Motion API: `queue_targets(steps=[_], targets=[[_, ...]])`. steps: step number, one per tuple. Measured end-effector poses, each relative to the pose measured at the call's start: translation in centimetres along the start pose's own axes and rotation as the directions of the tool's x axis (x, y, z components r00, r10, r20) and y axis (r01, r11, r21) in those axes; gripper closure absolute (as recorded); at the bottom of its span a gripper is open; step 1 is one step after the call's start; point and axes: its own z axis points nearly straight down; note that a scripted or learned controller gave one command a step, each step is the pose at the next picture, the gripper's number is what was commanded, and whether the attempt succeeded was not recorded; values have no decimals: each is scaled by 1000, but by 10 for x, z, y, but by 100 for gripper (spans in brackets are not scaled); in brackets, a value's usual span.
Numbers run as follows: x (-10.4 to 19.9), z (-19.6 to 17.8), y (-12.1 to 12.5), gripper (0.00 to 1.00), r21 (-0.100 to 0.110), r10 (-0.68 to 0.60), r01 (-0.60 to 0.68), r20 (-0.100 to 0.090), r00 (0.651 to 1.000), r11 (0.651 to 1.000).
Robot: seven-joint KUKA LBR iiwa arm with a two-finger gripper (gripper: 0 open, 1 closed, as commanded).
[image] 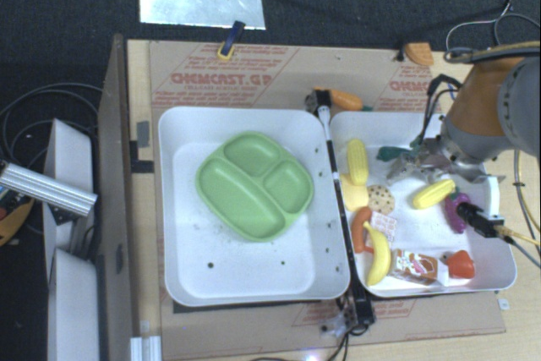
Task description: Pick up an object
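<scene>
The surface (pixel 254 68) carried two white bins. The left bin (pixel 182 266) held a green divided plate (pixel 254 182). The right bin (pixel 499 266) held toy food: a corn cob (pixel 357 161), a banana (pixel 379 256), a yellow piece (pixel 433 193). The gripper (pixel 420 161) hung beside that yellow piece; I could not tell how it was set.

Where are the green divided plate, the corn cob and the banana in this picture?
green divided plate (pixel 254 186), camera view, on the ridge between its compartments.
corn cob (pixel 357 161), camera view, on the middle of the cob.
banana (pixel 379 256), camera view, on the middle of its curved body.
</scene>
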Motion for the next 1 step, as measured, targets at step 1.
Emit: queue_targets(steps=[1], targets=[[0,-1,-46,0,-2,0,0,1,1000,1000]])
